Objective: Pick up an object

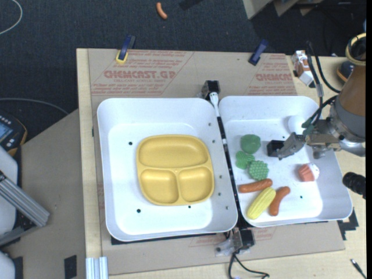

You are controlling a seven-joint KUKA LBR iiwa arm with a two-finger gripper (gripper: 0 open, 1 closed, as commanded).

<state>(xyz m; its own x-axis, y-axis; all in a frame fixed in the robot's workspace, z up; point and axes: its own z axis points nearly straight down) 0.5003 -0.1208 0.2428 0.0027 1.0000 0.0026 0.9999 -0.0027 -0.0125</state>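
Observation:
The right bin [331, 205] holds several toy foods. A round green piece [250, 143] lies above a bumpy green broccoli [258, 170]. Below them are an orange sausage [255, 186], a yellow corn cob [261, 203] and a second sausage [279, 200]. A red and white piece [307, 172] lies toward the bin's right side, and a small white object [293, 122] sits near its back. My gripper [321, 139] hangs over the right part of this bin, above and slightly behind the red and white piece.
The left bin [113, 173] bears a yellow divided plate [174, 168]. Clamps sit at the bench's back edge [124, 50]. A stray orange sausage [161, 10] lies on the dark floor behind the bench.

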